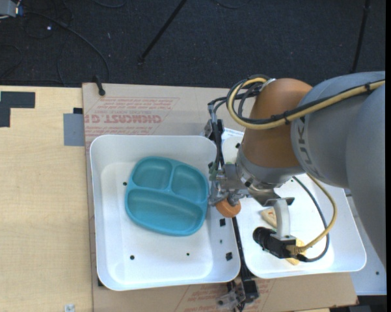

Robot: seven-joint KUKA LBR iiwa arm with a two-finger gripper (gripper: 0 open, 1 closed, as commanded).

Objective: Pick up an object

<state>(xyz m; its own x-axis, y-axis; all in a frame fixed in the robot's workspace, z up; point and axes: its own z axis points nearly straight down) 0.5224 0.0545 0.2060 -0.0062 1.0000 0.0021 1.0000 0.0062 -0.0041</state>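
Teal tray (168,195) lies flat in your left bin (110,239), untouched. The gripper (222,197) hangs over the divide beside an orange piece (229,208); you cannot tell whether anything is gripped, so the pick looks undone.

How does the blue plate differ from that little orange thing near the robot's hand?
The blue plate is far larger than the orange thing. The plate is teal, flat and split into three compartments; the orange thing is small and roundish. The plate lies in the left bin; the orange thing sits by the divide between bins, under the arm.
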